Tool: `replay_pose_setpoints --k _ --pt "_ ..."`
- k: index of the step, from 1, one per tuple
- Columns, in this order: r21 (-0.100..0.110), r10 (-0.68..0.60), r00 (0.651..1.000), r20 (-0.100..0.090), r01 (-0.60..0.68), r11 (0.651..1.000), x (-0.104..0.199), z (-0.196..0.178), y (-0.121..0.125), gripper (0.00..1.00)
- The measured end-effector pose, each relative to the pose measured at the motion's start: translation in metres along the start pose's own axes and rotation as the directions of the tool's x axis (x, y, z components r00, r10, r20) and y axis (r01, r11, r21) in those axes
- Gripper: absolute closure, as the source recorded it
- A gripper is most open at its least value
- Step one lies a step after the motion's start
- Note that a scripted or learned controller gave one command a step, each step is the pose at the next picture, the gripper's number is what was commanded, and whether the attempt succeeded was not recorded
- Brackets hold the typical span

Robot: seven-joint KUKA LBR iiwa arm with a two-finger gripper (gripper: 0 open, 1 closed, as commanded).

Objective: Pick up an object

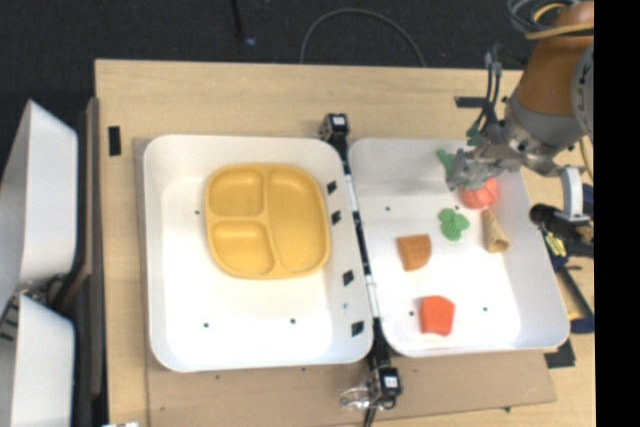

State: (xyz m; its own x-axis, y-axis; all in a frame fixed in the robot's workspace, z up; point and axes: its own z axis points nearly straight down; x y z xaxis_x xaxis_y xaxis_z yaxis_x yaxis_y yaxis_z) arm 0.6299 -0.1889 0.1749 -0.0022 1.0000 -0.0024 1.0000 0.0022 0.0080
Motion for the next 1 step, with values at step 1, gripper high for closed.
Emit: replay_pose_setpoints --k 1 --pt "0.003 -0.002 1.000 0.000 0.002 1.000 -0.0017 -0.0511 0.0014 1.00"
